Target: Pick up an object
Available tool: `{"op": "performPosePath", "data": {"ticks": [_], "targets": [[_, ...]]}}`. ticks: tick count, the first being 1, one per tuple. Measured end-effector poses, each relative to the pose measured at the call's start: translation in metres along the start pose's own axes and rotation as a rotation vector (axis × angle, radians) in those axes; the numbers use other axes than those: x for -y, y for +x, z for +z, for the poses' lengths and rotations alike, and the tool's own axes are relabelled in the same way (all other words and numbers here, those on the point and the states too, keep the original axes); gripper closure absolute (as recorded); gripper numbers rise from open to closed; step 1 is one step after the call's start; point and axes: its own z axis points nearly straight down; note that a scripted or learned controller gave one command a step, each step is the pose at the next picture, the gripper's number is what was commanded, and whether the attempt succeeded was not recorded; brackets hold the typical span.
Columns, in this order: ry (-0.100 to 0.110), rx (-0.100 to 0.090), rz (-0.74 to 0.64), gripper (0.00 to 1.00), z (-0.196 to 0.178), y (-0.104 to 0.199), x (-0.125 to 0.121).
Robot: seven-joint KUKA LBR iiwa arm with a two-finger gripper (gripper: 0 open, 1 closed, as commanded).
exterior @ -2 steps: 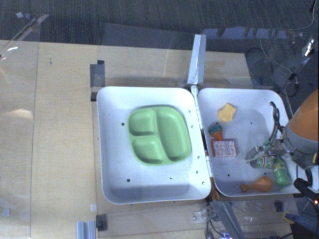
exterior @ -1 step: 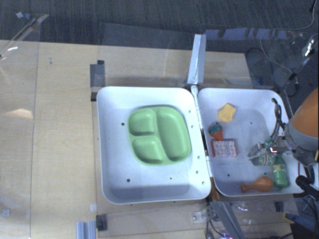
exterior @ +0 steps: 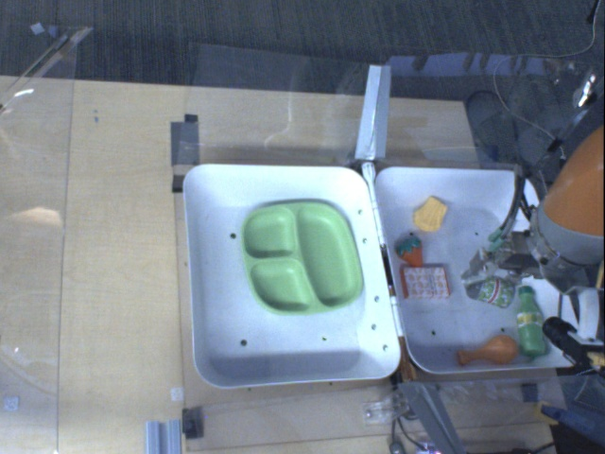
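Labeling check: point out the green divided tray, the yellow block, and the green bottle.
green divided tray [exterior: 304, 256]: camera view, centre divider.
yellow block [exterior: 431, 214]: camera view, top face.
green bottle [exterior: 529, 322]: camera view, mid-body.

The wooden tabletop [exterior: 104, 282] carries two shallow white bins side by side: the left bin [exterior: 213, 348] and the right bin [exterior: 454, 183], their inner rims touching.

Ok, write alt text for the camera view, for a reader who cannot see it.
A grey robot arm reaches from the right, its tool low over the right white bin, which holds a yellow block, a patterned red card, a green bottle and an orange gourd-shaped toy. The left white bin holds a green divided plate.
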Motion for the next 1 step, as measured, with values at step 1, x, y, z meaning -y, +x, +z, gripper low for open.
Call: {"op": "performPosePath", "data": {"ticks": [1], "targets": [[0.000, 0.000, -0.046, 1.00, -0.0247, 0.0496, -0.0026]]}}
